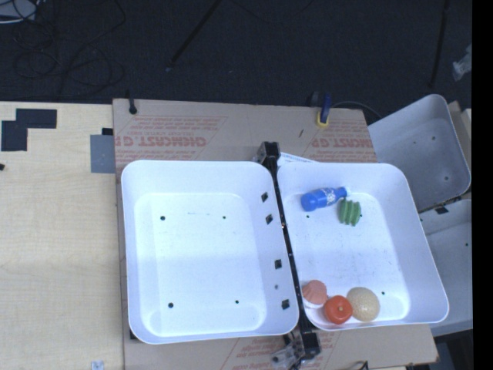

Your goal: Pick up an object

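- The pick has, in my judgement, not begun: every object lies loose in the right bin (420, 237), none lifted.
- A blue bottle (323, 198) lies on its side near that bin's far edge, a green ridged item (350, 211) just beside it.
- In the near corner a red round object (337, 309), a pale pink one (314, 291) and a beige ball (363, 304) cluster, touching or nearly so.
- The pincer's state I cannot tell from this picture.
- The left bin (139, 206) sits alongside, joined by a dark divider (279, 230).
- Both bins rest on cardboard (192, 133) over the table (54, 245).
- The cluster hugs the bin wall, which may crowd a grasp; the bottle looks freer, though the green piece, possibly a toy vegetable, lies close.
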`<move>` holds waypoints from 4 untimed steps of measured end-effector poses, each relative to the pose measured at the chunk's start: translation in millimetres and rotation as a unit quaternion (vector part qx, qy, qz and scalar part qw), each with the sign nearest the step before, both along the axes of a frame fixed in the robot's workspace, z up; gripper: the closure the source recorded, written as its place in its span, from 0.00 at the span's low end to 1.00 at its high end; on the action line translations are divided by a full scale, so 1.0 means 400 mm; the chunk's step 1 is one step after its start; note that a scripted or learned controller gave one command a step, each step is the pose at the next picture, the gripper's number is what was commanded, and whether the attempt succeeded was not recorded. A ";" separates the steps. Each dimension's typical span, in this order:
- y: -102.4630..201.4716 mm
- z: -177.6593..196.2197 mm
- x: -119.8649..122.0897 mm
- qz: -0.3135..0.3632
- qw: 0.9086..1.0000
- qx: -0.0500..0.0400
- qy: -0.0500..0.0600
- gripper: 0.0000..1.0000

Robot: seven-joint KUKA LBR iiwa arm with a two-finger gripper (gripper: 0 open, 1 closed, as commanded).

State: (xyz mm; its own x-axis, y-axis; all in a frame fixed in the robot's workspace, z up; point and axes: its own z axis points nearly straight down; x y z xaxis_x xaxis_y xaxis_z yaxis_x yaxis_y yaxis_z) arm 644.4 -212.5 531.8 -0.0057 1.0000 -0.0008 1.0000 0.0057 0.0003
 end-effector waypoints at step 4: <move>-0.003 0.014 -0.421 -0.002 1.000 0.001 0.001 0.00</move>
